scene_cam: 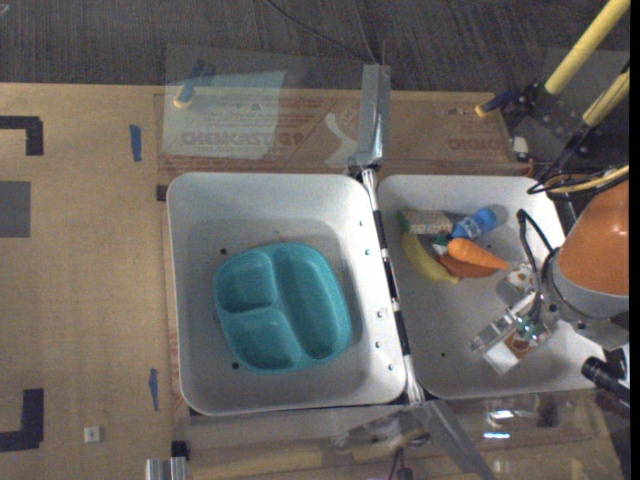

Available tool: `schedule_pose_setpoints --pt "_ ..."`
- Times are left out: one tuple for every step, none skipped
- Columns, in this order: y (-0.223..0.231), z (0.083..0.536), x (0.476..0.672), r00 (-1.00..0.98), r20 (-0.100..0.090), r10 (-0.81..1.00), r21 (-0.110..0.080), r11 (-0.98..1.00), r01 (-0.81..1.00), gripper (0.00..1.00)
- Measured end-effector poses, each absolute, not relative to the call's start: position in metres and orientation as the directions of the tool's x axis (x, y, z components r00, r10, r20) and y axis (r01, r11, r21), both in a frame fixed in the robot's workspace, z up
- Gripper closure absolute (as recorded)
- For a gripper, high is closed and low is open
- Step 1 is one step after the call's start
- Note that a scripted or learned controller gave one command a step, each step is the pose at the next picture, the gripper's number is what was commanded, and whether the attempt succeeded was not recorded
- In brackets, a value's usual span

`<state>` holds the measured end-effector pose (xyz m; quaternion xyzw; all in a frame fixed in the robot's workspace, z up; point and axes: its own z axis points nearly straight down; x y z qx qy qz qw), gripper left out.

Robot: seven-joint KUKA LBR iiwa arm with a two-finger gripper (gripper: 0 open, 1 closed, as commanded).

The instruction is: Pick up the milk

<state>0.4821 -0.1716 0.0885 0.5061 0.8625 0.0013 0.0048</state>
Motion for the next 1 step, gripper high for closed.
schedule_pose_setpoints --pt "-0.2111 0.0879 0.4973 -0.323 -0.004 0.946 0.008 0.323 0.946 0.00"
